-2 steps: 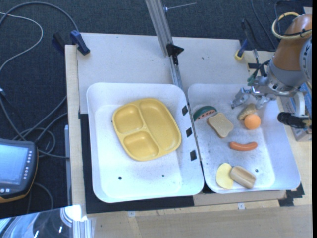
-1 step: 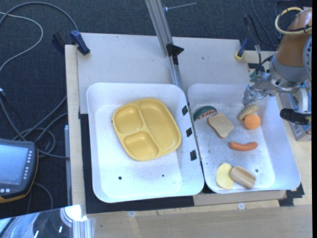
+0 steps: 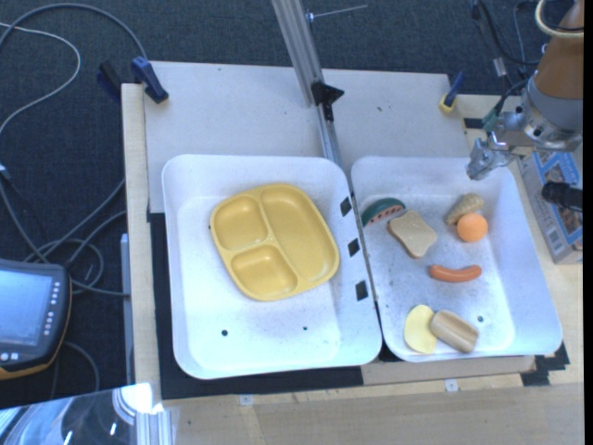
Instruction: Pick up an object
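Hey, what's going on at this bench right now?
A robot arm reaches in from the right, its gripper hovering over the far corner of the right bin. It holds nothing. Toy food lies in that bin: an orange ball, a sausage, a bread slice. The left bin holds a yellow tray.

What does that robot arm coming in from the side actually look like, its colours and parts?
The arm is rounded and thick, grey at its lower segment with a broad orange band above the wrist. At its end sits a small metallic silver gripper, angular and shiny. Thin dark cables loop beside the arm near the bench's corner.
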### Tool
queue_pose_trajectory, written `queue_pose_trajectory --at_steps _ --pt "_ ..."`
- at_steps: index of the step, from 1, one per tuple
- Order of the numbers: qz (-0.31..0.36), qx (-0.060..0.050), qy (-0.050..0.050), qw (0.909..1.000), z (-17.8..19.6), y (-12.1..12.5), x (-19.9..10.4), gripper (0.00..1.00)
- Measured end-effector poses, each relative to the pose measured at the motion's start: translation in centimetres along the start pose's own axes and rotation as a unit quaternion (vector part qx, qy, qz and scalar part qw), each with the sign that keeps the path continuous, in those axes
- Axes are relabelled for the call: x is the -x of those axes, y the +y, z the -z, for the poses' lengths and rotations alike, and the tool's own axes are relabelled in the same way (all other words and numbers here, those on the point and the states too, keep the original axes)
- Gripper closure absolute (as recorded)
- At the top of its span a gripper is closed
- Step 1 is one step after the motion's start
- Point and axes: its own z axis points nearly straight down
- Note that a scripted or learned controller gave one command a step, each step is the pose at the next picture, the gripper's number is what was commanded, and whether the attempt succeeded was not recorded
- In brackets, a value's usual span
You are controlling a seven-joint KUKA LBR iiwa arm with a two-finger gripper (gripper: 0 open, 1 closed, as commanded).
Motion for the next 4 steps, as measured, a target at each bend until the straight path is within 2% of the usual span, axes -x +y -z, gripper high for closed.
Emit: queue_pose_trajectory --at_steps 1,2,4 --pt "0.000 0.001 -0.001 1.0000 6.5 -0.2 0.2 1.00" --pt "0.000 0.001 0.000 1.0000 10.8 0.0 0.2 1.00" --pt "0.003 -0.005 0.003 1.0000 8.2 0.3 -12.0 1.00"
